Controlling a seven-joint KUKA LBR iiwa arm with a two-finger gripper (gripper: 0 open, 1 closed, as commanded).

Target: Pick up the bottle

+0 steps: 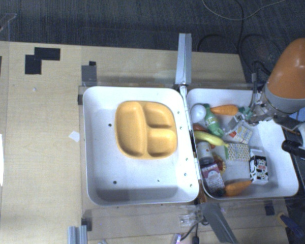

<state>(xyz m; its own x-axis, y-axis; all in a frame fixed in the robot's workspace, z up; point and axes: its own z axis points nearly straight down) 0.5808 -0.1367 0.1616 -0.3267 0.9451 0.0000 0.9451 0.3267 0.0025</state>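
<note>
Two bottle-like things lie in the right bin (290, 187). A small green bottle (212, 122) lies near the bin's back left, between a white ball (198, 111) and a banana (210, 138). A clear bottle with a dark red label (211, 171) and a pale cap lies along the bin's left wall, nearer the front. My gripper (253, 115) hangs at the bin's back right, below the orange-banded wrist (293, 70). It sits over the corner of a printed packet (241, 130), well to the right of both bottles, and nothing shows between its fingers.
The left bin (99, 151) holds a yellow divided plate (145, 128). In the right bin there are also a carrot (224, 109) at the back, a second carrot (238, 187) at the front, a cow-patterned carton (258, 169) and a checked packet (238, 152).
</note>
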